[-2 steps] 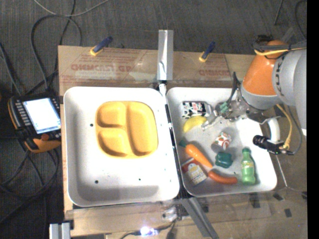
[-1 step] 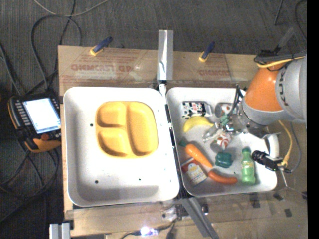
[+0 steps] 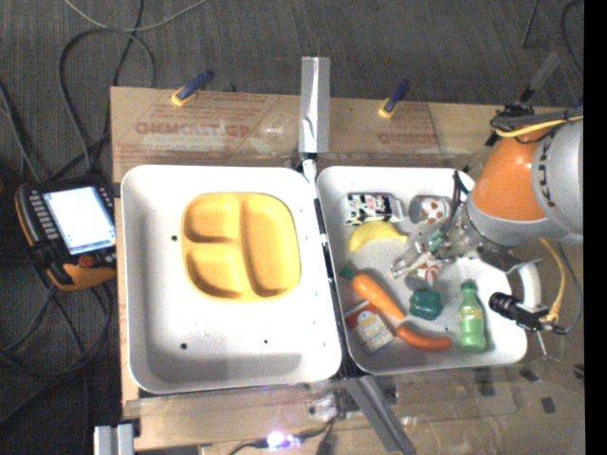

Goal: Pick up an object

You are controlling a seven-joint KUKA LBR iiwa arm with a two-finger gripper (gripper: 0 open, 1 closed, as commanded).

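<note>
Pincer [image 3: 429,254] is seen low over the middle of the right bin [image 3: 512,349], at the end of the grey arm [image 3: 531,192] with its orange band, reaching in from the right. Whether anything is gripped cannot be told; the tip is lost among clutter and cabling.

Left bin [image 3: 142,349]: a yellow divided tray [image 3: 242,245] is noted lying flat, slightly toward the far side, with three compartments.

Right bin, contents recorded from larger to smaller:
- yellow banana-like piece [image 3: 375,237], just left of the pincer tip
- orange carrot [image 3: 377,294], slanted, near the bin's left wall
- green bottle [image 3: 470,317], toward the near right corner
- second orange carrot-like piece [image 3: 424,339], along the near wall, just beside the bottle's base
- black-and-white patterned box [image 3: 368,207], at the far wall
- small packet with red print [image 3: 373,330], between the two carrots
- dark green block [image 3: 426,302], just below the pincer
- small red-and-white item [image 3: 432,209], at the far wall, right of the patterned box

Outside the bins, a handheld screen unit [image 3: 71,221] is seen on the floor at left.
</note>
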